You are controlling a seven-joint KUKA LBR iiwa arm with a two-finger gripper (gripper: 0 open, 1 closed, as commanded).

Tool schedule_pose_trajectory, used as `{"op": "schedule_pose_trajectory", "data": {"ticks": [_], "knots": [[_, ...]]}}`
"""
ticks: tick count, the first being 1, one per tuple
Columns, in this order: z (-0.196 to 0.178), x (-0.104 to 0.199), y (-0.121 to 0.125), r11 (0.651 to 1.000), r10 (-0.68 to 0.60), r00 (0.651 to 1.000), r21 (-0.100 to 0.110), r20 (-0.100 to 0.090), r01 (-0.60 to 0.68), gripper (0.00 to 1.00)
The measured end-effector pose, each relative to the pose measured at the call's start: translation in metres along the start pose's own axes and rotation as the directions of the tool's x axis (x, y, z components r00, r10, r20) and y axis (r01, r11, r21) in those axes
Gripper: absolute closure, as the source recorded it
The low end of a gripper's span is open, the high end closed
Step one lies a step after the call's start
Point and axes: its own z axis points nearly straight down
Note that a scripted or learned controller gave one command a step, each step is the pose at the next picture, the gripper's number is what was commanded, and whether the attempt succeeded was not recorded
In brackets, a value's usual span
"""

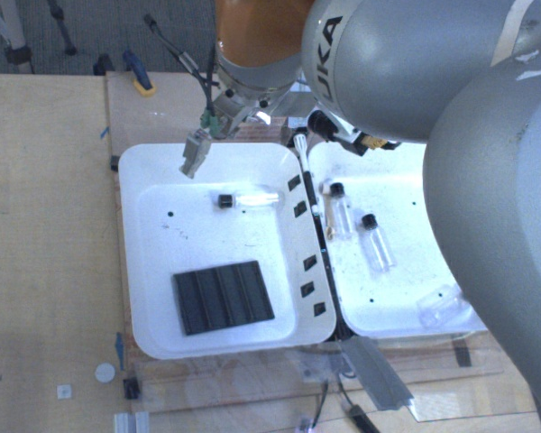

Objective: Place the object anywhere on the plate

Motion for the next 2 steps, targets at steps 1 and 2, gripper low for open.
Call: {"op": "schedule_pose_trajectory", "data": {"ticks": [1,2], "knots": [[-0.0115,-0.0006,0.0010,1.000,0.000,1.000,-0.006,0.002,0.000,1.00],[-0.0114,-0.0007,0.0009,1.000,0.001,1.000,-0.006,0.002,-0.001,0.00]]}}
